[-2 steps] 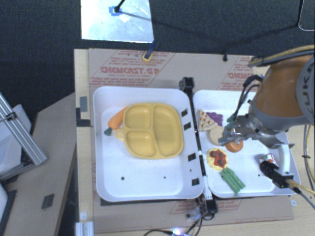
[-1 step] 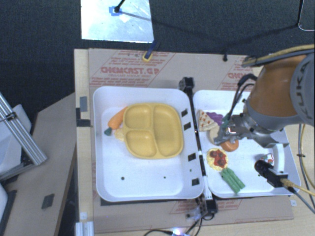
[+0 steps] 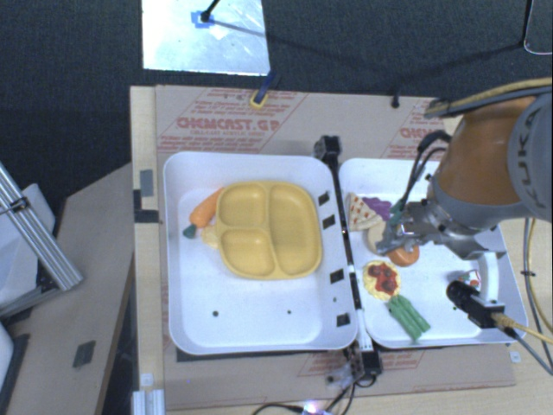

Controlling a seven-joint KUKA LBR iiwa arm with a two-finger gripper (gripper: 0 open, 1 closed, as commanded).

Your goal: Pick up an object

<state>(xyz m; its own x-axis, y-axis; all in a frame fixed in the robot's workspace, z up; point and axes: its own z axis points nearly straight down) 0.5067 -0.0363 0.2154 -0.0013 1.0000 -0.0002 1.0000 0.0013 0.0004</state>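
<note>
Here the grey two-finger gripper (image 3: 399,239) hangs low over the right white bin (image 3: 432,328), right above a small round orange toy piece (image 3: 403,254) that lies close to the black divider (image 3: 343,240) between the two bins; whether its jaws stand apart or together I cannot tell, since the wrist hides them, and nothing can be seen held. The orange piece looks like light, stiff moulded plastic, smooth and probably a little slippery, so I judge it would tolerate a firm pinch but might squirt sideways if caught off centre; taking it across its widest part, with the jaws straddling the middle, seems the safest hold. It is crowded. Just beside it toward the divider lies a cream wedge-shaped toy slice with a purple top (image 3: 365,209), and on the near side of the orange piece sits a round yellow toy disc with red blotches (image 3: 381,277), both near enough to be nudged. Farther out from the divider rests a green ridged toy stick (image 3: 408,315). Across the divider, the left white bin (image 3: 186,318) carries a yellow three-compartment plastic tray (image 3: 263,230) with an orange toy carrot (image 3: 204,209) touching its far edge, well apart from the work.
</note>
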